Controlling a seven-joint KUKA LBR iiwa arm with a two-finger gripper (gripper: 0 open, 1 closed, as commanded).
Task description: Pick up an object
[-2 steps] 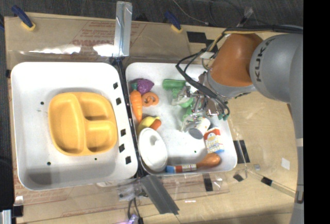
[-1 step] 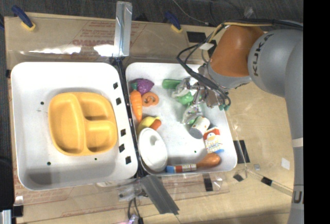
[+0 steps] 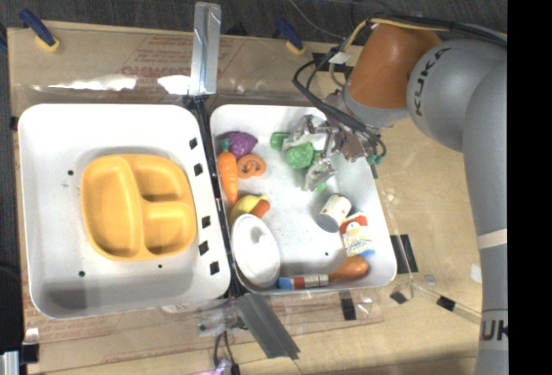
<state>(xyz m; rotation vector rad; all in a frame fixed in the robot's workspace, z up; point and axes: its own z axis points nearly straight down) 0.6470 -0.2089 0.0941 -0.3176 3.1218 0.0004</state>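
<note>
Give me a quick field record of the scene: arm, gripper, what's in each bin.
arm: reaches in from the right, over the right bin
gripper: low in the right bin's upper part, beside a green toy
left bin: yellow tray
right bin: purple toy, carrot, white bowl, cup, small bottle
held: nothing seen between the fingers

"KUKA" reads on the grey arm [image 3: 448, 97] near the orange band; partial "KU" lower down it.

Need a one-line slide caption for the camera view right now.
KUKA arm's gripper low in the right bin beside a green toy; yellow divided tray sits in the left bin.
</note>
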